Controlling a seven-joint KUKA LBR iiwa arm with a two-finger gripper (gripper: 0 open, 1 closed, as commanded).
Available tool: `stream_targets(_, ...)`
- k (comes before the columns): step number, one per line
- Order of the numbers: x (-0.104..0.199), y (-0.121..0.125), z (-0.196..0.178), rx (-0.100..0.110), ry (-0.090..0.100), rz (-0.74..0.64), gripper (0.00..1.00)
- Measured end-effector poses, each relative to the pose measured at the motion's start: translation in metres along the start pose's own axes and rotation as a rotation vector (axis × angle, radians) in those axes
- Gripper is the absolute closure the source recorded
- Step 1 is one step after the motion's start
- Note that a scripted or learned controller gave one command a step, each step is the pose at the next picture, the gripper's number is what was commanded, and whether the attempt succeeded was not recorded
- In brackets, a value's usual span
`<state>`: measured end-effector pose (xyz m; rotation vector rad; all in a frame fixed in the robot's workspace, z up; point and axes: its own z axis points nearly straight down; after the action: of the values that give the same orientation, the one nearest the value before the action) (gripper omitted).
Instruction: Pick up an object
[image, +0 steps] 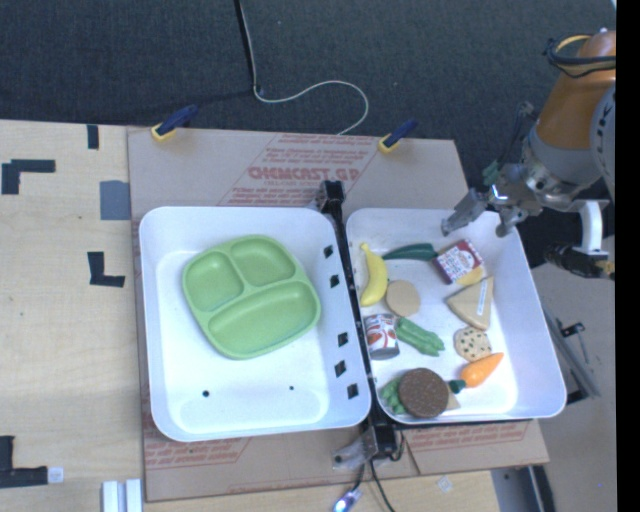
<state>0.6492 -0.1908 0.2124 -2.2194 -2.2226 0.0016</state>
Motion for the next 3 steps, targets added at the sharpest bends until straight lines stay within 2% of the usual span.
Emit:
stream_targets(1,-0.034,-0.085,0.081,0.011,0.003,0.006,0.0)
stream_targets(2,-0.034,-0.14,-0.147,-0.014,-0.006,0.001,0.0)
stream_targets(3,-0.033,-0.138,-0.147,-0.002,-0.002,-0.001,1.0)
